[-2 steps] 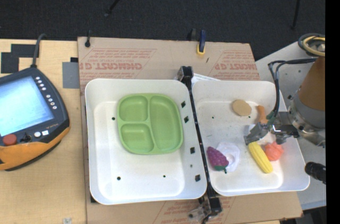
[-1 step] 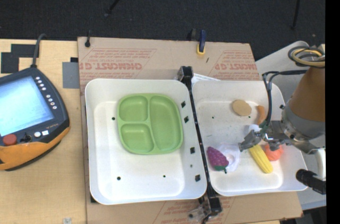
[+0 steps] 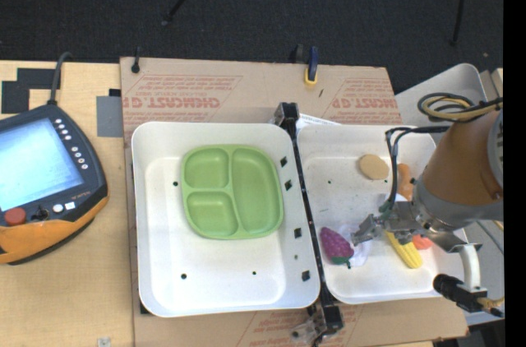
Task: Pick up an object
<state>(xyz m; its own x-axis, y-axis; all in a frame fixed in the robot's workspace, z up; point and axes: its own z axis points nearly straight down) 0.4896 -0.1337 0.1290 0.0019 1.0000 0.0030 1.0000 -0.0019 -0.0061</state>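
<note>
two shallow white bins side by side on cardboard-covered bench. left white bin [image 3: 156, 255] holding light green three-compartment plastic plate [image 3: 232, 192], roughly centred, a little toward 12 o'clock. right white bin [image 3: 345, 152] holding small toys: purple grape-like toy with green leaf [image 3: 336, 244] near its 7 o'clock corner, tan round cookie-shaped piece [image 3: 373, 166] toward 1 o'clock, yellow corn-cob toy [image 3: 404, 249] at about 4 o'clock, orange carrot-like piece [image 3: 403, 177] just at 3 o'clock of the cookie, partly hidden by arm. grey arm with orange band [image 3: 460, 164] reaching in from 3 o'clock. metal two-finger gripper [image 3: 367, 230] low over right bin, between purple toy and corn, apparently touching neither; opening of gripper too blurred to tell, nothing seen gripped. orange-and-grey teach pendant with lit screen [image 3: 45, 181] at 9 o'clock of left bin. yellow-handled clamp [image 3: 311, 72] at bench's 12 o'clock edge.
</note>
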